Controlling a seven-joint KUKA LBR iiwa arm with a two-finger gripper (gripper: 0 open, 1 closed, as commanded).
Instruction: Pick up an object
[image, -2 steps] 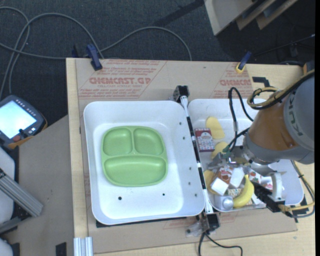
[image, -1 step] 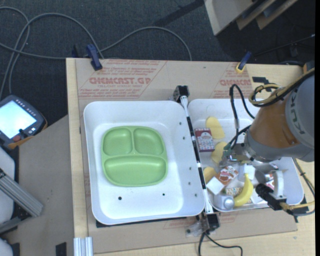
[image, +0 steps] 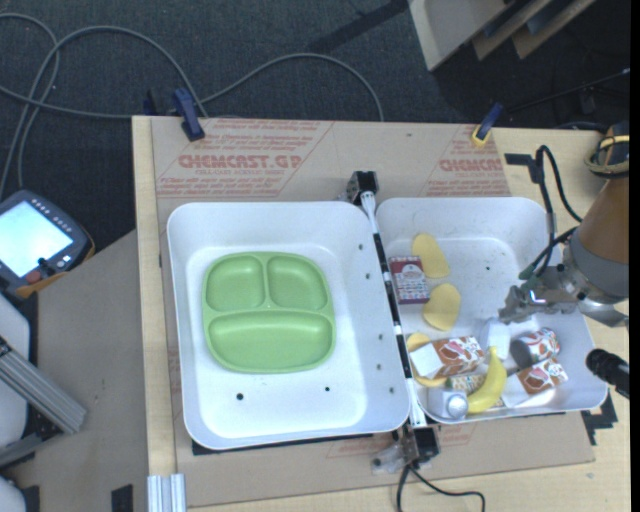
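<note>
I am on the approach, nothing picked yet. Nearest the camera, at the right bin's (image: 470, 212) front edge, a banana (image: 489, 384) lies among small red-and-white packets (image: 460, 353). My gripper (image: 527, 304) hangs just behind that heap, at its right end; I cannot tell how wide it stands. Next I should settle on one piece, likely the banana below and left of me, and descend squarely. Farther back lie yellow chips (image: 431, 254).
</note>
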